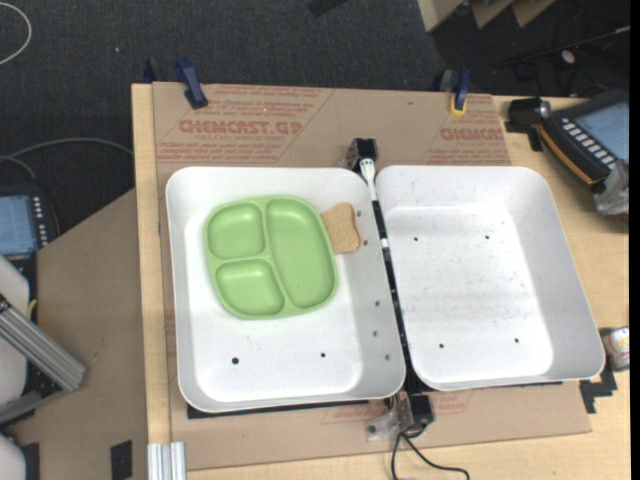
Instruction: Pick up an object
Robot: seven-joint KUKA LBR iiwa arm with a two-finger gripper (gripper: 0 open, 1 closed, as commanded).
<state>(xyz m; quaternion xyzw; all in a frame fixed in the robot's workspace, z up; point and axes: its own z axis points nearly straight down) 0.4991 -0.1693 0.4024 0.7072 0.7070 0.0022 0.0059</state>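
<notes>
A green plate [270,257] with three compartments lies in the left white bin [280,368], toward its upper left. Touching the plate's upper right edge is a tan flat piece [343,228] like a slice of bread, close to the bin's right wall. The right white bin [480,278] sits beside it.
The two bins rest on a brown cardboard sheet [250,123] held by blue clamps [190,83] at the back edge. A handheld device [585,138] lies at the far right. Cables and a black connector [362,152] sit where the two bins meet at the back.
</notes>
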